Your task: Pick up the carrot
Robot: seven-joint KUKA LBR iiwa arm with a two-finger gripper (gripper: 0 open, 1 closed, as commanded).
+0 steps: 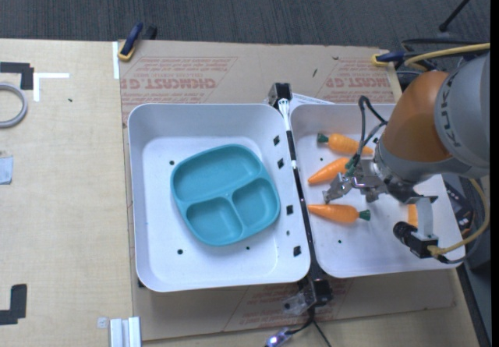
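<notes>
Three orange carrots with green tops lie in the right bin (366, 258). One carrot (344, 143) is near the back, a second carrot (326, 172) lies slanted in the middle, and a third carrot (335, 214) lies nearer the front. My gripper (341, 186) hangs low between the middle and the front carrots, close to both. Nothing is visibly held in it. The grey arm with its orange band (417, 131) covers the right part of that bin. Another small orange piece (412, 214) peeks out beside the arm.
The left bin (140, 182) holds a teal divided plate (192, 174). A divider with clips (292, 174) separates the two bins. Cables (437, 248) run along the right bin's front right corner. Cardboard (203, 76) lies under both bins.
</notes>
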